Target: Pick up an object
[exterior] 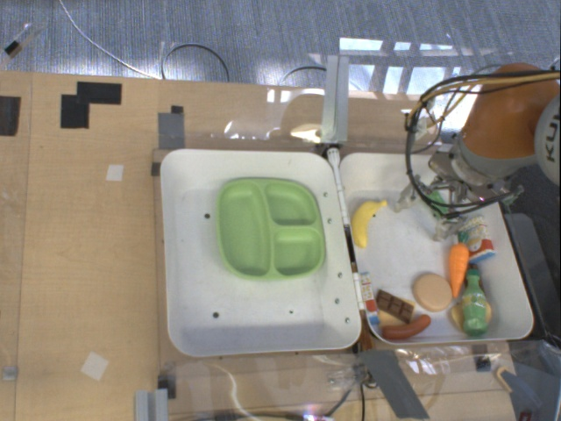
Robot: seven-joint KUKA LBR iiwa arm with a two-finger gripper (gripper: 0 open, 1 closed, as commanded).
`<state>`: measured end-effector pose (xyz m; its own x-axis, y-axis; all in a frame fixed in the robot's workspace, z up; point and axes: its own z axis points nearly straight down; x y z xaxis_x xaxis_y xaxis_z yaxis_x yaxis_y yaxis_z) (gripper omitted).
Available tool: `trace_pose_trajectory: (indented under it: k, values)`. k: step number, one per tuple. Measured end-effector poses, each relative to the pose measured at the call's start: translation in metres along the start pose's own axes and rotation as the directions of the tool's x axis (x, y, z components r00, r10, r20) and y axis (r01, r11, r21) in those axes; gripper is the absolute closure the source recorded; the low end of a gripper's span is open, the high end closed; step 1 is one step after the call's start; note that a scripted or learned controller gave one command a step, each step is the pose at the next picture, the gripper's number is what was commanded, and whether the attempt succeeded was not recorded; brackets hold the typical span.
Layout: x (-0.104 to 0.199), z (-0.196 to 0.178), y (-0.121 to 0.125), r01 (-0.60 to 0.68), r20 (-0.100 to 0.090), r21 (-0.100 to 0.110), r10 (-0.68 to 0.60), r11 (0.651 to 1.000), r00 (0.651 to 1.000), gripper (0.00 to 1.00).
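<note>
Cables and the wrist hide the end effector (456,210), so its state cannot be told. It hangs at 1 o'clock in the right bin (394,235), above carrot (458,267), bottle (474,310), cookie (432,291), chocolate (394,305), sausage (407,328); banana (366,219) lies at 10 o'clock. The left bin (188,235) holds a green tray (267,227).

— What does the arm (513,121) look like from above?

— It is a rounded, bulky body. The broad orange band (504,117) takes up most of the visible part, smooth and slightly glossy, with a domed outline.

— And beside the orange?

— Pale grey casing at the right edge, carrying part of a dark printed marking (551,139); the letters are cut off, so I cannot read the whole word.

— Any cabling?

— Yes. Thin black cables (427,139) loop out from the wrist in wide arcs, on the left side and over the top of the orange band, then bunch below it.

— Below the band?

— A grey metal wrist section (478,172), darker and cluttered; its details are too small to tell.
</note>
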<state>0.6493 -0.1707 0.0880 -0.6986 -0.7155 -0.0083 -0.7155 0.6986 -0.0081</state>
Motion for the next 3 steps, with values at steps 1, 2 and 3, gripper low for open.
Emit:
trace_pose_trajectory:
  k: [1, 2, 3]
  values:
    - [0.074, -0.003, 0.031, -0.043, -0.001, 0.002, 0.043, 0.999, 0.999, 0.00]
    - [0.029, -0.005, 0.114, 0.032, 0.007, 0.004, -0.032, 0.999, 0.999, 0.00]
    - [0.047, -0.003, 0.036, 0.055, 0.002, 0.007, -0.055, 0.998, 0.999, 0.00]
